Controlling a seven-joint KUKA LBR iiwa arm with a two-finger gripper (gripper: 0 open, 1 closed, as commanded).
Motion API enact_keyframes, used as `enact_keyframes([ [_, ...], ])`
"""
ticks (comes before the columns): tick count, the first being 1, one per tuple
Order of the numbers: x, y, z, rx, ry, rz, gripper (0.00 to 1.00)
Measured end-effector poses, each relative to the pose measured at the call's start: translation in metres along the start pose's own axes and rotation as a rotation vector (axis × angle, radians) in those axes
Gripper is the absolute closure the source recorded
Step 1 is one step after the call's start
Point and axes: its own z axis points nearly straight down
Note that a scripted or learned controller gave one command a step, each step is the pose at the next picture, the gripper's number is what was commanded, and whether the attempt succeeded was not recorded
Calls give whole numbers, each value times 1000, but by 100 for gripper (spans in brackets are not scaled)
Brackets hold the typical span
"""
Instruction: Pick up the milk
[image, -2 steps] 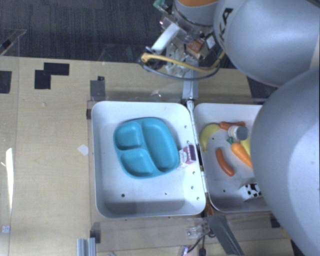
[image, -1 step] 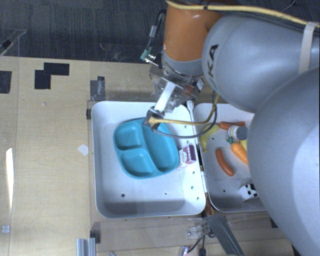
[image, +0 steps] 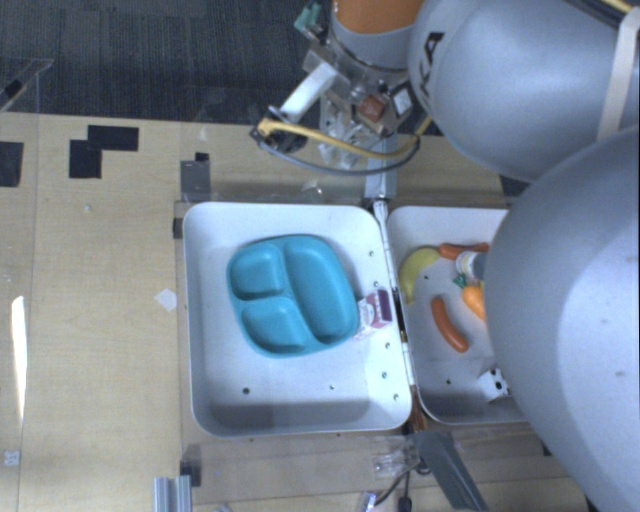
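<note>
I am worrying the milk (image: 377, 308), wedged between blue plate (image: 292, 294) and bin wall (image: 385, 262), is slipping away; gripper (image: 352, 105) opening I cannot tell.

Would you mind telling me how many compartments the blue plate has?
3. The blue plate in the left bin has one compartment at upper left, one at lower left, and a larger one along the right.

The grey arm (image: 540, 200) fills the right side, reaching to the far edge, its gripper (image: 345, 125) hanging there below the orange band (image: 375, 15).
</note>
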Motion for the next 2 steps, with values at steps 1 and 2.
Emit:
enact_keyframes([
  [1, -45, -57, 2, 1, -2, -646, 100],
  [2, -66, -95, 59, 2, -4, -359, 100],
])
